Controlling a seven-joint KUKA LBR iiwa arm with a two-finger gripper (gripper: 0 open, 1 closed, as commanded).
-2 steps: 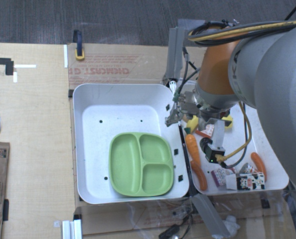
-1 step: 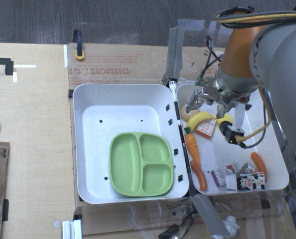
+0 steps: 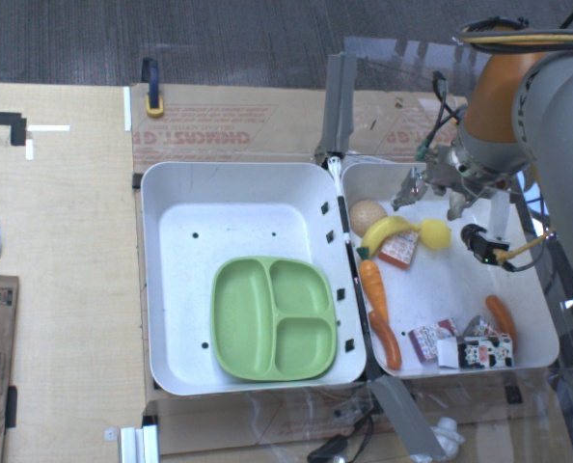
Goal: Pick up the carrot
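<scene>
The carrot (image 3: pixel 372 292) is orange with a green stub at its top. It lies lengthwise along the left wall of the right bin (image 3: pixel 542 350). My gripper (image 3: pixel 430 199) hangs over the back of that bin, up and to the right of the carrot and well apart from it. Its two fingers are spread open with nothing between them. A yellow lemon (image 3: pixel 435 233) sits just below the fingertips.
Just past the carrot's top lie a banana (image 3: pixel 388 231), a beige ball (image 3: pixel 368 215) and a red-white packet (image 3: pixel 398 249). An orange-red sausage (image 3: pixel 390 346) lies at its lower end. Small cartons (image 3: pixel 477 352) and another sausage (image 3: pixel 500 316) are front right. A green divided plate (image 3: pixel 274 316) rests in the left bin (image 3: pixel 171 258).
</scene>
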